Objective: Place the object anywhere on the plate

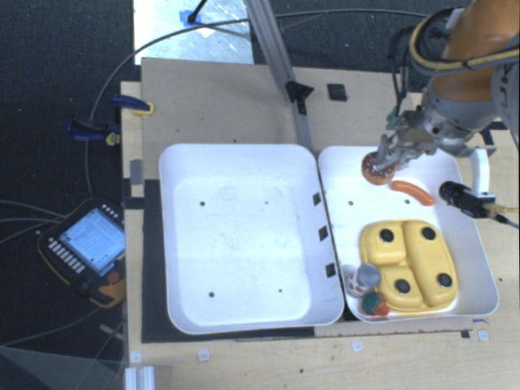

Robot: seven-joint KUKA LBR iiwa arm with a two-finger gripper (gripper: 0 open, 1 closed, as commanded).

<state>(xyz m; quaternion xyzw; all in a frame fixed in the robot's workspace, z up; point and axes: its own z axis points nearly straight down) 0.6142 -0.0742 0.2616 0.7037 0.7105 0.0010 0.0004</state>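
- The yellow plate (410, 265), split into compartments, sits in the near part of the right bin (341, 187); it is the target.
- At its near left corner lie small odds and ends: a grey cup (368, 275) and a red-and-green toy (374, 303), touching or almost touching the plate.
- The left bin (187, 218) lies alongside, its edge against the right bin's.
- Farther back in the right bin, an orange sausage (411, 191) lies on the floor between the plate and the gripper.
- The gripper (388, 154) hangs over the far part of the right bin, with a brown doughnut (377, 169) right at its fingertips. Judging by position, this is the object to move.
- Whether the fingers are closed on the doughnut or just above it, I cannot tell; the tips and the doughnut blur together.
- Risks from here, as I judge them:
  - If the grip is only on the doughnut's rim, it could slip out on the lift and fall back into the bin.
  - A low carry toward the plate could knock the sausage, which lies on the direct path.
  - A drop near the plate's left edge could bounce the doughnut off into the clutter by the cup.
  - The compartment ridges could tip it if it lands on edge.
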